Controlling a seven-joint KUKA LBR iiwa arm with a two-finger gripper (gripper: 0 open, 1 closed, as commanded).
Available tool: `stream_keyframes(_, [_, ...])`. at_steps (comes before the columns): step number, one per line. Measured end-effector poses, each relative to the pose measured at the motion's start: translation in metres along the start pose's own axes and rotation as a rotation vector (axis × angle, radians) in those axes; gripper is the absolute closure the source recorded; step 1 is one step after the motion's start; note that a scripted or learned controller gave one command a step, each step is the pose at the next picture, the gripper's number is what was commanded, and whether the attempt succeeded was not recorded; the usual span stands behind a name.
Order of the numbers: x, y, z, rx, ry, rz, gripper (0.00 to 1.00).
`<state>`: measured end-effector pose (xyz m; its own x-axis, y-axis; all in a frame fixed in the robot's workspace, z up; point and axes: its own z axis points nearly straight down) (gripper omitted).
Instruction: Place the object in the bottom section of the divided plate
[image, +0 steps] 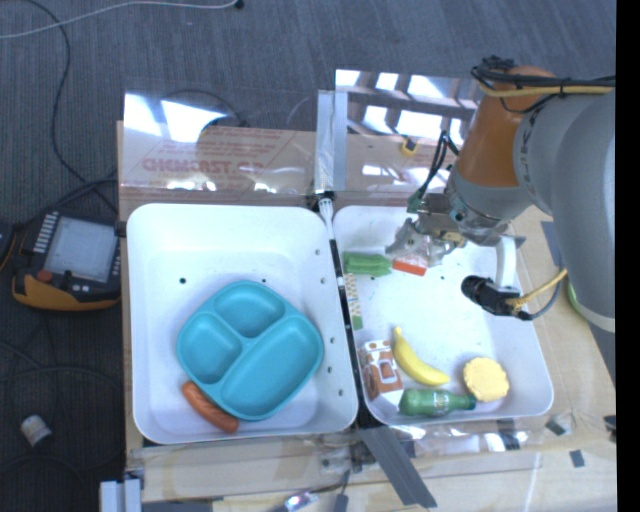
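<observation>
The gripper (422, 243) hangs low over the back part of the right bin (530, 345), and I cannot tell from here if it is open or closed, because the wrist covers it. Just under its tip lies a small orange-red piece (410, 266). I judge this is the object to move, but I cannot say it is held.

The piece lies flat on the bin floor, its long axis running about left to right across the view, a little lower at the right end. Which end is the front I cannot see; it is too small. A green piece (366, 264) lies just beside it on the left, in nearly the same direction.

To do the grasp well, the gripper should close across the short side of the piece, so across its long axis, and stay off the green neighbour.

The blue divided plate (215, 345) waits in the left bin (160, 250), well apart. Its big bottom section (272, 372) is free, and an orange sausage-like thing (208, 405) lies against its near rim.
</observation>
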<state>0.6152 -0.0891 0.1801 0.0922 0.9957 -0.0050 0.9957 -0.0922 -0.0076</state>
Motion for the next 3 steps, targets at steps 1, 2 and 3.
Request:
stream_keyframes(1, [0.072, -0.055, 0.000, 0.001, 0.003, -0.033, 1.00])
stream_keyframes(2, [0.129, -0.145, -0.002, 0.002, 0.003, -0.207, 1.00])
stream_keyframes(3, [0.129, -0.145, -0.002, 0.001, 0.003, -0.206, 0.00])
